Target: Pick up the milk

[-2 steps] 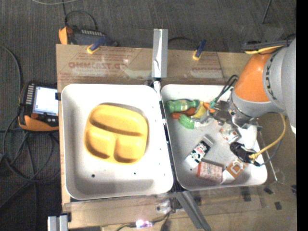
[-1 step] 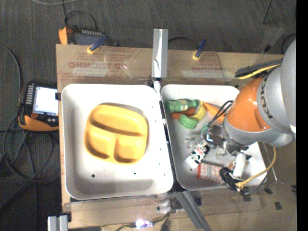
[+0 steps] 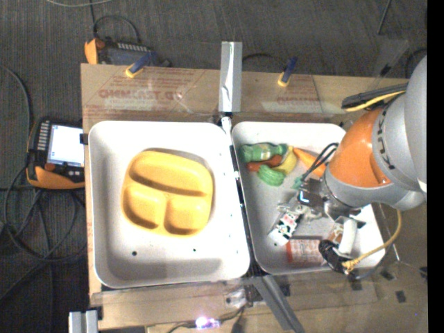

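White bins sit side by side: the left bin (image 3: pixel 97 207) holds a yellow sectioned tray (image 3: pixel 168 191), and the right bin (image 3: pixel 258 255) holds green and orange toy food (image 3: pixel 270 161) at its far end, a red can (image 3: pixel 303 250) at its near edge, and the milk (image 3: pixel 286 225), a small carton lying just above that can. By my reading the pick is not yet made, since the carton rests on the bin floor. The gripper (image 3: pixel 313 203) hangs just beside the milk, toward the arm, and I cannot tell how its jaws stand.

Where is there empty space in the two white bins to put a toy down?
In the left white bin, bare floor rings the yellow divided plate, widest along the near edge. The right white bin is crowded: green and orange toy food, the small milk carton, a red can and the grey arm's gripper.
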`<state>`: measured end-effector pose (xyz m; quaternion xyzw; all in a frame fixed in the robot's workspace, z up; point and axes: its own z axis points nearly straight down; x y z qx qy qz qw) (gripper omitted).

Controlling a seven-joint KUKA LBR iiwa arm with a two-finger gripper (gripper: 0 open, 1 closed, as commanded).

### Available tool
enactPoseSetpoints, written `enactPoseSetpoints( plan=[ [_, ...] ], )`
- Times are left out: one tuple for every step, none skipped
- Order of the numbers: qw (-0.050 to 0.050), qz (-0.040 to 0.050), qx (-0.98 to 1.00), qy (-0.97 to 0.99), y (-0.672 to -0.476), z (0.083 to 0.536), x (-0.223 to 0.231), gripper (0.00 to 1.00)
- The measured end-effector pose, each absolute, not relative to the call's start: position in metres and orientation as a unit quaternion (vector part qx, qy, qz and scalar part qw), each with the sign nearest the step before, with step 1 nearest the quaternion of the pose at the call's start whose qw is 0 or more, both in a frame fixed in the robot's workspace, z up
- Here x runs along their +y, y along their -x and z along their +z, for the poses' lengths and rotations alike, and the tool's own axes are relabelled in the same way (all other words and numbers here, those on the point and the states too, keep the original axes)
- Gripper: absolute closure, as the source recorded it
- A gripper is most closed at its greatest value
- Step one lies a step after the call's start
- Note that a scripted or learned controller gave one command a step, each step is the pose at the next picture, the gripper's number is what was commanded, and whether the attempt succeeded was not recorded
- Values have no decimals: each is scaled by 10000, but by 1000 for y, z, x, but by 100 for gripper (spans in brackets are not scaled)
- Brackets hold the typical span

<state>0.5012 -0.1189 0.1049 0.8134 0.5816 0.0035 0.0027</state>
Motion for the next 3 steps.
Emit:
enactPoseSetpoints(
  plan=[
    [7,-34,4580,-8889,-569,205,-51,100],
    [5,-37,4537,-8911,-522,221,-35,100],
    [-1,-28,3943,-9190,-509,220,-79,100]
  ],
)
